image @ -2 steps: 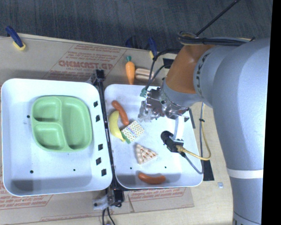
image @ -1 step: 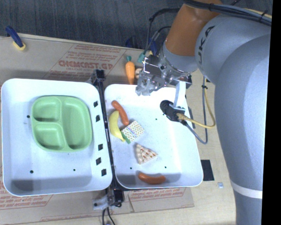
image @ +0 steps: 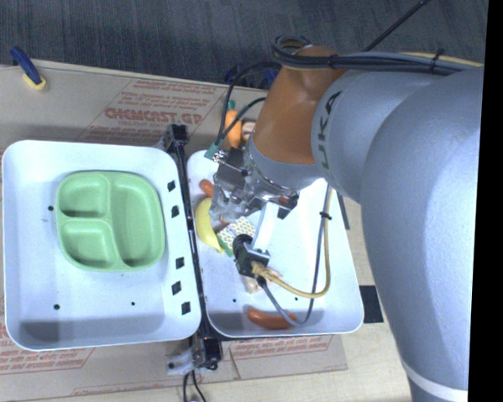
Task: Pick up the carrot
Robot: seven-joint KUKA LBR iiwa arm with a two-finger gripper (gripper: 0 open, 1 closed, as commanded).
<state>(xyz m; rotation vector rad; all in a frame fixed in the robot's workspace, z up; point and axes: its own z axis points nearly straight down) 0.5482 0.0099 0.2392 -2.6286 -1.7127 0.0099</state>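
Smooth orange carrot [image: 268, 319] lies at the right bin's [image: 342, 276] 6 o'clock edge. Hand [image: 231, 210] hovers over a yellow banana [image: 205, 225] at 12 o'clock from it; can't tell its grip. Glossy green divided plate [image: 112, 220] sits in the left bin [image: 22, 251].

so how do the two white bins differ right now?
The left bin holds a green divided plate and lies in open view; the right bin holds small food items, such as a yellow piece, and is largely covered by the arm. Both are shallow, white and side by side.

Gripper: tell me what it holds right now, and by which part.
It cannot be told. The gripper is low in the right bin, over the banana, and the wrist hides its tips. The carrot lies apart near the front wall.
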